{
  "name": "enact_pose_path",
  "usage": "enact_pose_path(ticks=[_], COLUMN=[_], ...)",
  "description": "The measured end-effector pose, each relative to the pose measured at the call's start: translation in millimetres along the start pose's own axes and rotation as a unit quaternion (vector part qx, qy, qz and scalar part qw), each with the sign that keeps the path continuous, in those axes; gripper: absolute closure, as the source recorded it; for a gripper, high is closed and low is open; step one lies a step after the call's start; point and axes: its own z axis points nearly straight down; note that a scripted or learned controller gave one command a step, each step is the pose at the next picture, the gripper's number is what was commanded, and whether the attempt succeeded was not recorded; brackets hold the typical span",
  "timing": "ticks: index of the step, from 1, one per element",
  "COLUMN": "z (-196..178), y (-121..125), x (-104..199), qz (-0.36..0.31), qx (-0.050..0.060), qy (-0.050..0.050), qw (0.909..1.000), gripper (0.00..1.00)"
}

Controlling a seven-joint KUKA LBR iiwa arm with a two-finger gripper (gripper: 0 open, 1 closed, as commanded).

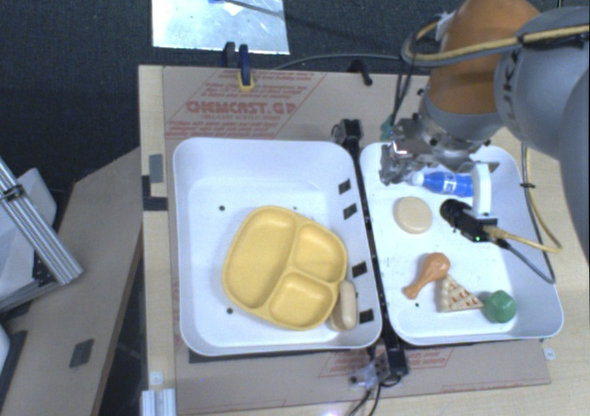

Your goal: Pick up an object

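Front edge, left bin (pixel 198 220): roll (pixel 346 305) in the front right corner, touching the plate (pixel 281 267).
Front edge, right bin (pixel 521 262): green lump (pixel 500 306) in the front right corner, wedge (pixel 456 296) just beside it, drumstick (pixel 427 274) next to the wedge on the side of the left bin.
Middle, right bin: disc (pixel 412 215) lies flat, apart from the drumstick.
Far side, right bin: bottle (pixel 449 184) lies on its side, near the far edge.
Gripper (pixel 403 160): low over the far left corner of the right bin.
Grip: cannot tell whether it is open or closed; nothing shows as held.
Progress: nothing lifted yet as far as shown; every item rests on a bin floor, so the grasp and the lift are both left.
Likely target: the bottle, its near end just beside the gripper, or the disc, just in front of it.
Relation: neither appears to sit inside the gripper; whether the bottle's end touches it cannot be told.
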Motion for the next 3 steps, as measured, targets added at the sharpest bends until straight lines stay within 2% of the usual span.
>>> enact_pose_path(ticks=[1, 2, 3], z=[-1, 6, 5], y=[-1, -15, -14], x=[48, 90, 88], qz=[0.0, 0.001, 0.003], qx=[-0.001, 0.001, 0.0], qy=[0.0, 0.0, -0.001], qw=[1.0, 1.0, 1.0], gripper=[1.0, 1.0, 0.0])
